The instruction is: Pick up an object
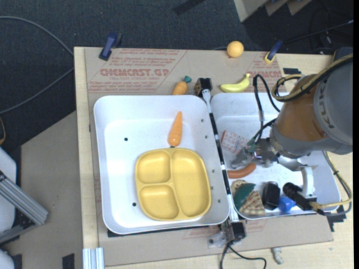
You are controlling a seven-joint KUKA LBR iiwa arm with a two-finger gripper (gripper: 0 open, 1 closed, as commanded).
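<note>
The board (140,72) under the bins reads "CHEMCAST GP". The claw (244,159) sits low in the right bin (238,108), just above a sausage (242,172); whether it grips anything I cannot tell. Left of that bin, the left bin (112,150) holds a yellow tray (171,184) and a carrot (176,129).

One fixed camera looks down at a slant on the worktop (140,66) from above, far enough to frame both white bins (112,128) whole, with the arm (314,116) entering from the right.
</note>
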